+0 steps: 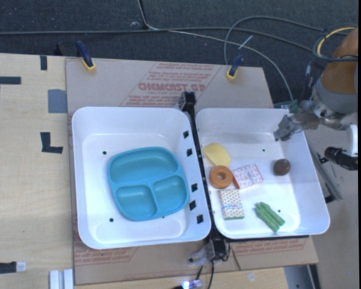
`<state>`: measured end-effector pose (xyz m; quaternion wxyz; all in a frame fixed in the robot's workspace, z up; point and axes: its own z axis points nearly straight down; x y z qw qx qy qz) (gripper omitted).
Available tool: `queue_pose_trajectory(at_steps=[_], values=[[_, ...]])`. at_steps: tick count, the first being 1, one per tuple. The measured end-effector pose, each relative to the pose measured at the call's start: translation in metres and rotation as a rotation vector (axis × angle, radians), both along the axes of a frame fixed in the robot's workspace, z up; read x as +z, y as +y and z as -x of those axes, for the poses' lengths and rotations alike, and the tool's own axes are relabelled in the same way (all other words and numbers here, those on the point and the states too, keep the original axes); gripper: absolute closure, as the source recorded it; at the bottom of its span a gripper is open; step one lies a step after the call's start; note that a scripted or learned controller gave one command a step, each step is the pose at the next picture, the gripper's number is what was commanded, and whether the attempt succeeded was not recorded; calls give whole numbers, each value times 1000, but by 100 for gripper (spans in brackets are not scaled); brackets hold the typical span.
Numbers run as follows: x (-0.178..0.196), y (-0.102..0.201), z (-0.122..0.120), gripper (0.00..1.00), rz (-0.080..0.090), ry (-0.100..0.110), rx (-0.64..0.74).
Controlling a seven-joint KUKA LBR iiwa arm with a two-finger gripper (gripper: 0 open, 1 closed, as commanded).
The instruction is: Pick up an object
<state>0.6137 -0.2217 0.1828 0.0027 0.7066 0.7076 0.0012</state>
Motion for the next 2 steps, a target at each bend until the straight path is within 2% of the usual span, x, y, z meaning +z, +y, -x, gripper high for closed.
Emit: queue_pose_trajectory(at_steps=[1,2], values=[[44,0,-1,100,0,1,0],[45,59,-3,100,-4,6,5]])
